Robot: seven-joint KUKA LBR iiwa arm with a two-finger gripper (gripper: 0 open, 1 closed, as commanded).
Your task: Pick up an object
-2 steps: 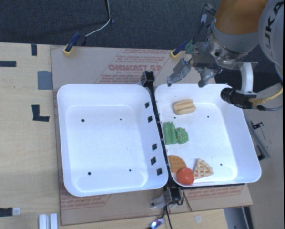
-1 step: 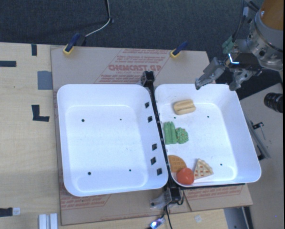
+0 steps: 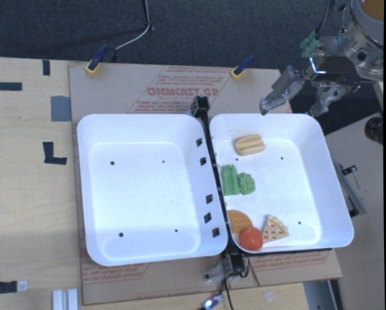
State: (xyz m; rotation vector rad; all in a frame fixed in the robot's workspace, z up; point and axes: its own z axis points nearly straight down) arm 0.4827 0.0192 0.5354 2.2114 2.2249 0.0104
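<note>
The right bin (image 3: 309,173) holds several toy foods. A tan bread roll (image 3: 249,144) lies near its far side. A green vegetable piece (image 3: 236,181) rests by the left wall. At the near edge sit an orange round piece (image 3: 238,220), a red tomato (image 3: 250,238) and a yellow waffle wedge (image 3: 275,228). My gripper (image 3: 297,95) hangs above the bin's far right corner, open, with nothing between its fingers. One finger (image 3: 278,95) reaches left over the rim, the other (image 3: 323,100) points down to its right.
The left bin (image 3: 141,186) lies beside the right one, joined by a black clip strip (image 3: 209,173). Both rest on a cardboard sheet (image 3: 173,89) held by blue and yellow clamps (image 3: 97,58). A cable (image 3: 138,24) trails at the back.
</note>
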